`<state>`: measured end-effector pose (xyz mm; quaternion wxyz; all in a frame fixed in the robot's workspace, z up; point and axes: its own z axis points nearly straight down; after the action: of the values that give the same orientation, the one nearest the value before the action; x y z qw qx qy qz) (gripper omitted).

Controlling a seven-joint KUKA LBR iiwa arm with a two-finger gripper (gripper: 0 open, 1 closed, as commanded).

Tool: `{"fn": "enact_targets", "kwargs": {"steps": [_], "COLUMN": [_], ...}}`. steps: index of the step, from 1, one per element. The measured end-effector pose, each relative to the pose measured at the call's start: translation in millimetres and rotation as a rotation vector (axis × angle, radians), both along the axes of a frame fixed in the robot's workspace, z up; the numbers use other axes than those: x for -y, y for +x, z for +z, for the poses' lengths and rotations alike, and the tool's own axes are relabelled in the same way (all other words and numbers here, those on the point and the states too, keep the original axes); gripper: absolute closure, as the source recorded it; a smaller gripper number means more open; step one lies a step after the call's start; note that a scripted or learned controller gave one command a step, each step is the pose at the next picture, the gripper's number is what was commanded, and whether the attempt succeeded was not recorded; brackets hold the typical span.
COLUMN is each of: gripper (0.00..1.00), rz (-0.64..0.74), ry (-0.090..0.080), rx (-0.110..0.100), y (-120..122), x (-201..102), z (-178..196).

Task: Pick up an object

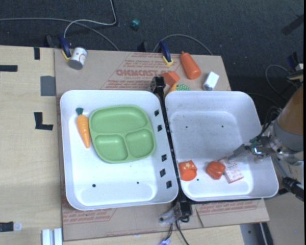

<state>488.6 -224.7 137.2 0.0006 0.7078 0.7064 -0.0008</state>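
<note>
The right bin [214, 106] holds three small things near its front wall: an orange block [187, 170], a rounded orange-red piece [214, 169] and a white packet with pink print [234, 174]. My gripper [234, 158] reaches in low from the right, its tip just above the packet and close to the rounded piece. Nothing is visibly held. The grey wrist [260, 149] and the orange band [296, 114] stand over the bin's right rim. In the left bin [71, 152] lie a green divided plate [123, 133] and a toy carrot [83, 128] to the left of it.
Behind the bins, on the cardboard, lie an orange bottle [190, 65], a white cube [210, 80], a small orange piece [171, 78], a green piece [183, 87] and a small can [77, 57]. Black clips [158, 84] join the bins along the middle.
</note>
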Motion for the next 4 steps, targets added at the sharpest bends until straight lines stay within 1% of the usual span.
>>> {"fn": "enact_targets", "kwargs": {"steps": [1, 2, 3, 4], "gripper": [0.00, 0.00, 1.00, 1.00], "rz": [0.004, 0.002, 0.002, 0.003], "ry": [0.004, -0.011, -0.010, -0.001], "rx": [-0.002, 0.024, 0.022, 0.002], "y": [33.7, 1.6, 1.5, 60.8], "x": [-65.3, -75.2, -75.2, -23.8], "z": [-27.3, -46.5, -37.2, 75.4]}}
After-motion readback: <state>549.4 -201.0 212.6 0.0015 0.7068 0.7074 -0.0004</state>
